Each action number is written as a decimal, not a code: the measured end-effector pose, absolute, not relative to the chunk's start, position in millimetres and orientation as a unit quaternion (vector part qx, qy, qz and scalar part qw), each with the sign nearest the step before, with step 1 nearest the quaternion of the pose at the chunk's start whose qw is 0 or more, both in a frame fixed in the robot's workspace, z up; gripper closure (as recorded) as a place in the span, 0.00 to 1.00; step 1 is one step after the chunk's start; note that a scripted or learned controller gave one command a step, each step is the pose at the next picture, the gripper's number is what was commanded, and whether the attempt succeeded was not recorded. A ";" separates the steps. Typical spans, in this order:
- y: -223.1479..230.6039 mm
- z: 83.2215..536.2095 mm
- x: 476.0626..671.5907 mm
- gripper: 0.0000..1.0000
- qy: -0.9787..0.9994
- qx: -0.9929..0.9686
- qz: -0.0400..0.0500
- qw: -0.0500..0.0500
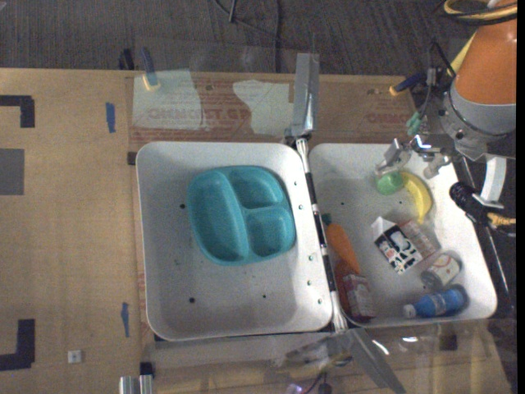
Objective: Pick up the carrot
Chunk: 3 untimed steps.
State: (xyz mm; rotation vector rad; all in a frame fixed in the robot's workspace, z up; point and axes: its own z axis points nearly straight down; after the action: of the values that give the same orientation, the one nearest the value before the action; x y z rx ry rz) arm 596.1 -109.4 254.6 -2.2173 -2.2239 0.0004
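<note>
The orange carrot lies along the left wall of the right bin, its tip pointing toward the far side. My gripper hangs over the far right part of that bin, just above a green round object and a yellow banana. It stands well to the right of and beyond the carrot, apart from it. Nothing shows in its grasp.
The right bin also holds a black-and-white carton, a small can, a blue bottle and a reddish packet just below the carrot. A teal divided plate sits in the left bin.
</note>
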 end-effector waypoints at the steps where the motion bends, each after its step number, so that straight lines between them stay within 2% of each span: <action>1: -100.9 148.5 560.2 0.00 -0.741 -0.672 0.000 0.000; 2: -103.5 111.8 533.7 0.00 -0.740 -0.672 -0.013 -0.022; 3: -103.5 108.2 515.5 0.00 -0.787 -0.615 -0.015 -0.034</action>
State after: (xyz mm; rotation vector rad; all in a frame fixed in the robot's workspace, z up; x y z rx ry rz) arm 515.5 -103.5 108.2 -1.9763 -2.5286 -0.0496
